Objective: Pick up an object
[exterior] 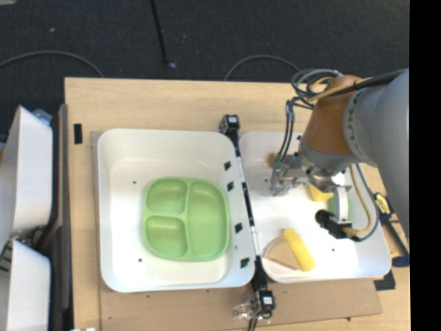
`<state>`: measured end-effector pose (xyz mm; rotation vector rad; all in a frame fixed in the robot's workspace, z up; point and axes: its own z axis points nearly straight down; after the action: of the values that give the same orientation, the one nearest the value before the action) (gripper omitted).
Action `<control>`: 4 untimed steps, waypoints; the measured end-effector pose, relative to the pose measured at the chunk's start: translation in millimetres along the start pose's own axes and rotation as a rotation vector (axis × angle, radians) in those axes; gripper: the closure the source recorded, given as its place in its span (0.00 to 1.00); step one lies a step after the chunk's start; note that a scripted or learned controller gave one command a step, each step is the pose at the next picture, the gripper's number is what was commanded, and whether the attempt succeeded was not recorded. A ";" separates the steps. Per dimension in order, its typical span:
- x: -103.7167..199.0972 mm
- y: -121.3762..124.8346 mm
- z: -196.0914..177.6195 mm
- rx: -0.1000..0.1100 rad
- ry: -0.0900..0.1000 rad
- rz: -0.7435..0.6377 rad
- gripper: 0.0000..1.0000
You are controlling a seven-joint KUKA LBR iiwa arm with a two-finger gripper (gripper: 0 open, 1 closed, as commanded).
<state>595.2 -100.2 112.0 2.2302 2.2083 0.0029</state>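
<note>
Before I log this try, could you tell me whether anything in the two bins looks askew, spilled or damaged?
Nothing stands out. The green divided plate lies flat in the left bin. In the right bin, a yellow corn cob rests against a tan wedge near the front edge. The arm hangs over that bin.

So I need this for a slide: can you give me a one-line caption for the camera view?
KUKA arm lowers its tool into the right bin near a yellow corn cob; green divided plate in the left bin.
</note>
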 end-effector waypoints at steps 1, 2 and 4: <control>-1.8 1.6 -42.8 0.000 0.000 -0.003 1.00; -3.3 3.6 -97.3 -0.004 -0.001 -0.011 1.00; 86.6 31.1 -112.8 0.000 0.002 -0.017 1.00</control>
<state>626.7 -13.7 224.8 2.2126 2.2274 0.0053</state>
